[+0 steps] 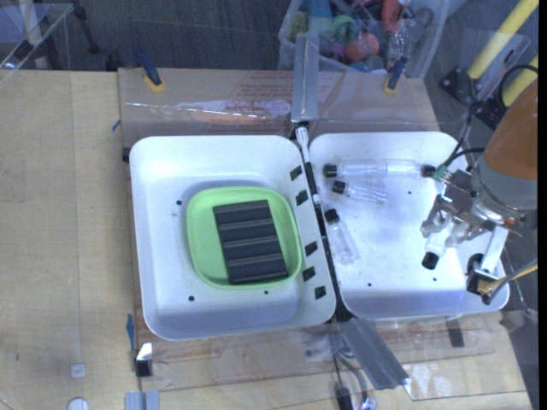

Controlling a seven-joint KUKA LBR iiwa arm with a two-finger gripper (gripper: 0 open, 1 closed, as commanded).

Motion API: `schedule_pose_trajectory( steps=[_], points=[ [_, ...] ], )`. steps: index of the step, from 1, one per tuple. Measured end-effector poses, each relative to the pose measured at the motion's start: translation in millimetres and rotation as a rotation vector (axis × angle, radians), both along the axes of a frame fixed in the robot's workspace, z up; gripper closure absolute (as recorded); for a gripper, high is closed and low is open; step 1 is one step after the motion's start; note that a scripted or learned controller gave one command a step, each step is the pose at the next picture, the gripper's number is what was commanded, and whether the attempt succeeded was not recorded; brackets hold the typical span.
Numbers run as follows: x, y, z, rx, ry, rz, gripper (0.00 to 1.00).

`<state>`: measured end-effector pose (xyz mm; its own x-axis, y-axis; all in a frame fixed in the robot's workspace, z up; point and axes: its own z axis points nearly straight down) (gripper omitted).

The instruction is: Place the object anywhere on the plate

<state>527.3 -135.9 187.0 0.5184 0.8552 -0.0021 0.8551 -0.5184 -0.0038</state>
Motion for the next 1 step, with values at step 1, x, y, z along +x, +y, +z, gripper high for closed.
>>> schedule_pose_trajectory(
  steps=[1],
  points=[
    [0.1, 0.0, 0.1, 0.0, 0.0, 0.0, 0.0]
  ],
)
